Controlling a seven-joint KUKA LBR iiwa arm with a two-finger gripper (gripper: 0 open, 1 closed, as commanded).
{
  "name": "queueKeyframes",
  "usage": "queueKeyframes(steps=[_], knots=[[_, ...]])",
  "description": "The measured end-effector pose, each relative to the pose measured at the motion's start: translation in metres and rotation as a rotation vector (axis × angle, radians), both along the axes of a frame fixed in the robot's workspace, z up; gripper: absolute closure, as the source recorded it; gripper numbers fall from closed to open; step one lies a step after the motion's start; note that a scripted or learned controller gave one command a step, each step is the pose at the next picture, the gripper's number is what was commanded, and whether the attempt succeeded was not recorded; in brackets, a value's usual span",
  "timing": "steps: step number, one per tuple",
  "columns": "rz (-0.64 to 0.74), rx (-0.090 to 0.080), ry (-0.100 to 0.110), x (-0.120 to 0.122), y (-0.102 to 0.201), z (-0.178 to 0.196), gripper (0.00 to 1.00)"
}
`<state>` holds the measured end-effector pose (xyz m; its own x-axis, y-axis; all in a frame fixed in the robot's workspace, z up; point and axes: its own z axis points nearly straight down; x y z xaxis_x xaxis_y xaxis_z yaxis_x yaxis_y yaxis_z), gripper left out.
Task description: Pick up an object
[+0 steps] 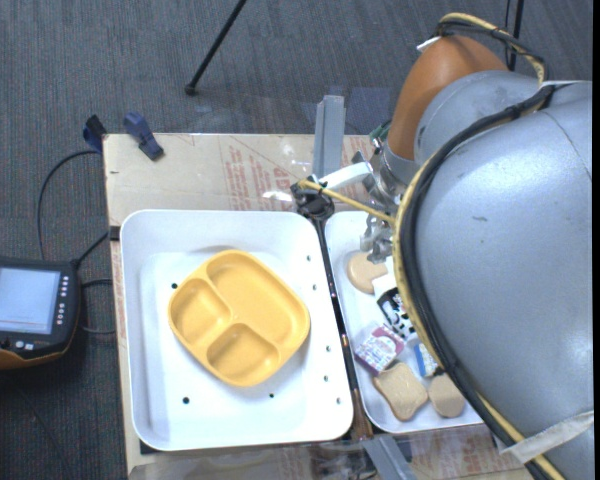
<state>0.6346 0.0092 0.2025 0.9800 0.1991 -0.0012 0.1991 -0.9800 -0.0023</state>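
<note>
A yellow three-compartment plate point(239, 316) lies in the middle of the left white bin point(150, 408). The right bin point(346, 318) holds several small items: a tan round cookie-like piece point(363, 272), a purple-and-white packet point(379, 349), a black-and-white card point(392, 314), and two toast-coloured pieces point(402, 392) point(446, 396) near its front edge. My gripper point(378, 236) hangs over the back of the right bin, just above the tan round piece. The big grey arm body hides most of the right bin and the fingers themselves.
The grey arm point(510, 268) fills the right side. A metal post point(328, 148) rises behind the divider between the bins. A teach pendant point(25, 308) lies on the floor at the left, and a tripod leg point(220, 28) crosses the carpet behind.
</note>
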Motion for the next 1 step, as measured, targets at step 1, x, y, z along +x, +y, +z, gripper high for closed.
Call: queueKeyframes(steps=[1], knots=[[0.007, -0.003, 0.005, -0.0027, -0.0683, -0.0107, 1.00]])
